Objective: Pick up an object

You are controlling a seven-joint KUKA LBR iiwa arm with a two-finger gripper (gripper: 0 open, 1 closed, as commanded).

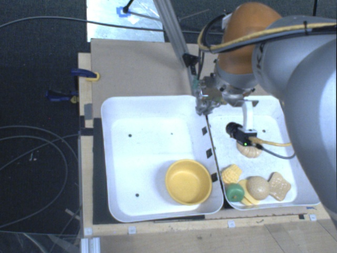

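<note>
My gripper (203, 105) hangs below the orange wrist band, over the far end of the divider between the two bins. A yellow bowl (188, 181) sits in the near right corner of the left bin (131, 141). The right bin (274, 121) holds a tan croissant-shaped piece (249, 151) just under the arm's black module (237, 132), which partly hides it. Along the bin's near edge lie a yellow waffle piece (231, 173), a green toy (235, 192), a tan round piece (257, 186) and a tan cracker-like piece (279, 186). All of these lie well nearer the front than the gripper.
The grey arm covers the right bin's far right part. A metal pole (171, 25) slants down from the top to the gripper area. Blue and yellow clamps (79, 86) grip the bench's left edge, with cables on the floor beyond.
</note>
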